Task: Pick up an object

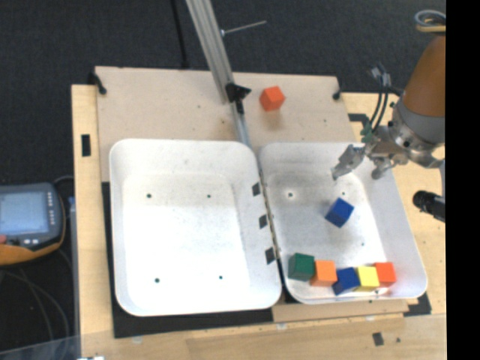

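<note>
Evidently nothing is picked yet: the gripper (363, 162), fingers spread and bare, hovers above the blue cube (340, 212) near the right bin's (401, 231) middle.

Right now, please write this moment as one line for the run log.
gripper: open, over right bin, holds nothing | nearest: blue block, lying apart | row of five blocks at near wall
</note>
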`<state>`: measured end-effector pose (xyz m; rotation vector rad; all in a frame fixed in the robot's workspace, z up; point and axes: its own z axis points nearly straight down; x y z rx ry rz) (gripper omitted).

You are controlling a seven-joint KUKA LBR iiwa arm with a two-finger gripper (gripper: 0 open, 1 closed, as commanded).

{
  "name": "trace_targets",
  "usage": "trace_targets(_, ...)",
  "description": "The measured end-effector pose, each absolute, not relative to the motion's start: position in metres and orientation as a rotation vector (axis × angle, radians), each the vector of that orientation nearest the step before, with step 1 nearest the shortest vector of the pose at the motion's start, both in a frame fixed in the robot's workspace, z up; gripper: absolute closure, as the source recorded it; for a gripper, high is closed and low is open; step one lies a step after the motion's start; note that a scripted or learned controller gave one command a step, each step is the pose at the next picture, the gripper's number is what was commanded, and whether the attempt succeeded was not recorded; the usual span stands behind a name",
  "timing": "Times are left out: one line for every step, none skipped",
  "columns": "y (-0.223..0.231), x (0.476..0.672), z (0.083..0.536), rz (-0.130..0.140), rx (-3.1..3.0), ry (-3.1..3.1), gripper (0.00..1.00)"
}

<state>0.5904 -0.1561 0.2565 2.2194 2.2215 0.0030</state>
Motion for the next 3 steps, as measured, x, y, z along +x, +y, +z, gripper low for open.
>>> trace_targets(-0.194,0.549,0.176,-0.01,2.23,2.22,0.0)
trace_targets(-0.21,0.59,0.127,0.022,2.206,2.208,0.0)
trace_targets(-0.21,0.581,0.121,0.016,2.203,2.212,0.0)
